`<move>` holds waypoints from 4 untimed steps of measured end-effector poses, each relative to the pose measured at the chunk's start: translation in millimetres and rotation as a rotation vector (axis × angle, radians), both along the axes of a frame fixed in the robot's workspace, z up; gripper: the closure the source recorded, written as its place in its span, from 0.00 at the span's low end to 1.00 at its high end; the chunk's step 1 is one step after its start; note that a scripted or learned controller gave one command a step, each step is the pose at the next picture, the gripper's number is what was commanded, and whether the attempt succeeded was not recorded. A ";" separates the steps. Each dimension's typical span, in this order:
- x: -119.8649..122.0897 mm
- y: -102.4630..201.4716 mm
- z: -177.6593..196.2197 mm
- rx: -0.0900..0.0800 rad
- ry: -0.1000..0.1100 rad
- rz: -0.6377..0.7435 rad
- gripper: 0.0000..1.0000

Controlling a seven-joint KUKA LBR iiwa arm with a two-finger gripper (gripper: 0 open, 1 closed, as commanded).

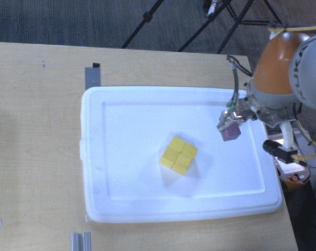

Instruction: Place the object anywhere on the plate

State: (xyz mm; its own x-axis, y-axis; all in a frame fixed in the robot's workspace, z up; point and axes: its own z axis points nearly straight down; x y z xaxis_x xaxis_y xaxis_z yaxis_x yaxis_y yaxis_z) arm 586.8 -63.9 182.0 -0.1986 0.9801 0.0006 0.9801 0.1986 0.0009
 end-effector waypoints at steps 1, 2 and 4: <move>-11.3 76.4 43.7 0.000 0.000 0.050 1.00; -39.5 141.1 1.2 0.000 0.004 0.135 1.00; -35.8 162.6 -0.6 0.000 0.002 0.371 1.00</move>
State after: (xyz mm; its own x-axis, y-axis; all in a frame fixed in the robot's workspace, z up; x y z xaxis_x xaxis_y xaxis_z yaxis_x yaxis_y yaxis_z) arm 551.0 98.7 181.4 -0.5407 0.8412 0.0014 0.8412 0.5407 -0.0007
